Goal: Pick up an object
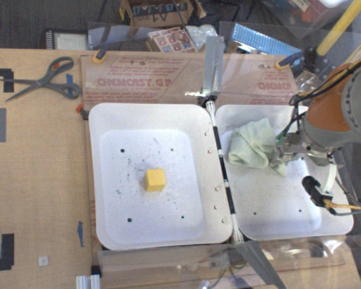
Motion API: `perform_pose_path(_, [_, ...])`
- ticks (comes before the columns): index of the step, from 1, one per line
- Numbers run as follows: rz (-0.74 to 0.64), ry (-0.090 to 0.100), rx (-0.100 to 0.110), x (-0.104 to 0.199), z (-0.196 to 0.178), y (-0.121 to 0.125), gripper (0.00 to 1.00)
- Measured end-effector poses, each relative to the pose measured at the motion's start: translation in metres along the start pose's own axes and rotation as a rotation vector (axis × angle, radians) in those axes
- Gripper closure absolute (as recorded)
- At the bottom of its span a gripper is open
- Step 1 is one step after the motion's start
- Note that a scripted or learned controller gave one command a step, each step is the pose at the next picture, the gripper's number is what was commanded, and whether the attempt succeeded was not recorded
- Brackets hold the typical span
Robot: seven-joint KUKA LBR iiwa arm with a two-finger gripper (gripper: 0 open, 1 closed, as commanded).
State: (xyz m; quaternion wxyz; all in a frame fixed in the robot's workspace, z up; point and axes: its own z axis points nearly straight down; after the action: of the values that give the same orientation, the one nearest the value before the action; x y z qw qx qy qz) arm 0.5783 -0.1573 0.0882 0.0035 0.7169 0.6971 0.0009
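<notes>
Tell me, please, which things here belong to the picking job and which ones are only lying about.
Belong to the job:
tool, at the pale green cloth in the right bin; yellow block in the left bin.

Lying about:
scissors on the bench, left of the bins; printed board behind the bins.

Bright, even light; the left bin [174, 161] looks washed out, shadows faint, detail soft.

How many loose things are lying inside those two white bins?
2. A yellow cube sits near the middle of the view's left bin; a pale green cloth lies crumpled in the right bin, far left part. Something small could hide beneath it.
</notes>
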Motion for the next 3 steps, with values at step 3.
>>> perform_pose_path(3, [-0.722, 0.001, 0.0, -0.054, -0.144, -0.096, 1.0])
